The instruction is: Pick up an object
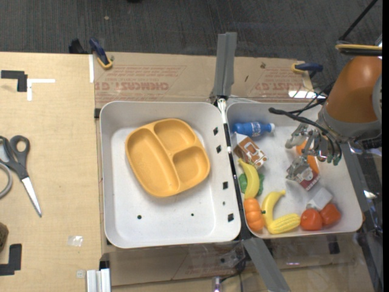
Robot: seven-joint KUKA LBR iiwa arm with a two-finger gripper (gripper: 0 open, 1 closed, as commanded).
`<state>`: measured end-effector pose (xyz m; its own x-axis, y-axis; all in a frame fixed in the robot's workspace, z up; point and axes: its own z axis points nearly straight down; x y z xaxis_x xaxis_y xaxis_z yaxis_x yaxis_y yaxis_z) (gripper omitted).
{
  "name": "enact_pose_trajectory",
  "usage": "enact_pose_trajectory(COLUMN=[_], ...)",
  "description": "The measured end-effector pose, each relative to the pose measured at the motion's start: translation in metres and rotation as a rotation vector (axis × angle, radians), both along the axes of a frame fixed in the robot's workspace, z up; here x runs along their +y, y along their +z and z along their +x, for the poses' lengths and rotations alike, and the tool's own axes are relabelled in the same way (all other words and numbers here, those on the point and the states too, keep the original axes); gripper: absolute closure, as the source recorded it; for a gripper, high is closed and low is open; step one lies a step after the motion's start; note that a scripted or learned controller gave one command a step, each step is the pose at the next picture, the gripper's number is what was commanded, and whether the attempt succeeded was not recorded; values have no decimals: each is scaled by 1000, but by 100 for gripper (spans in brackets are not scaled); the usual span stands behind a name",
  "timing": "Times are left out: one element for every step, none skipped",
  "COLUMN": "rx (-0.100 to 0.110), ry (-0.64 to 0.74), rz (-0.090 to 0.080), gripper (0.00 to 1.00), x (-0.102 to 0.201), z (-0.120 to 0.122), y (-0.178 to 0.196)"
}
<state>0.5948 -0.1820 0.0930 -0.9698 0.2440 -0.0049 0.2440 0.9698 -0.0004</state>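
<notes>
The hand (309,148) hangs over the right bin (346,181), reaching in from the right under the orange-banded wrist, and whether it is apart or together cannot be told in the tangle of metal and cables. Directly beneath it sits a small orange and silver item (304,170) whose kind is unclear; nothing shows whether the hand grips it.

The other pickable things crowd the same bin around that item. Up and to its left lies a blue water bottle (253,128) on its side near the bin's far wall. Left of it a brown snack box (251,152) rests tilted, and just below that box a green pepper (251,182) leans against a yellow banana (245,170). Lower left, a carrot (253,215) lies beside a second banana (271,201), with a corn cob (284,224) along the near wall. Right of the cob sit two red tomatoes (320,218), touching each other, just below a pale flat packet (320,196).

The left bin (164,230) holds a yellow divided plate (168,157). Far left on the surface (48,163) lie grey-handled scissors (23,169).
</notes>
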Motion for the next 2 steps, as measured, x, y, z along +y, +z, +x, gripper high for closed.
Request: enact_pose_trajectory(rx=[-4, 0], ry=[3, -78], rz=[-2, 1], gripper=[100, 100], x=[1, 50], z=[2, -2], y=[10, 106])
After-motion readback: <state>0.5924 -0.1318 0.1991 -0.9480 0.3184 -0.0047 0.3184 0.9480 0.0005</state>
